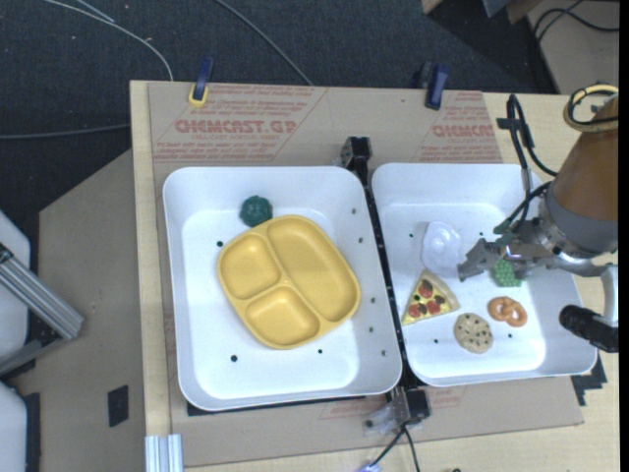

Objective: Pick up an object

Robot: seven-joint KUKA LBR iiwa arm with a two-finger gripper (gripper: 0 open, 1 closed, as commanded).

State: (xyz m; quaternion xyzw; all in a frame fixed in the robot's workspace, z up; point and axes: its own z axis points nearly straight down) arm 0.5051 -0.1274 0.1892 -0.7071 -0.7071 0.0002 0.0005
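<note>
a grey arm with an orange band reaches in from the right over the right bin [462, 367]. its tool [488, 261] hangs low there, fingers spread apart with nothing between them, just beside a small green object [505, 271]. near it lie a clear cup [441, 244], a pizza slice toy [429, 299], a pretzel [507, 311] and a cookie [473, 333]. the left bin [197, 293] holds a yellow divided plate [286, 280] and a dark green ball [257, 209]. the items sit close together, so the fingers may nudge a neighbour or close on air. red print on the cardboard surface [147, 214] reads "chemcast gp", repeated upside down on the right.
</note>
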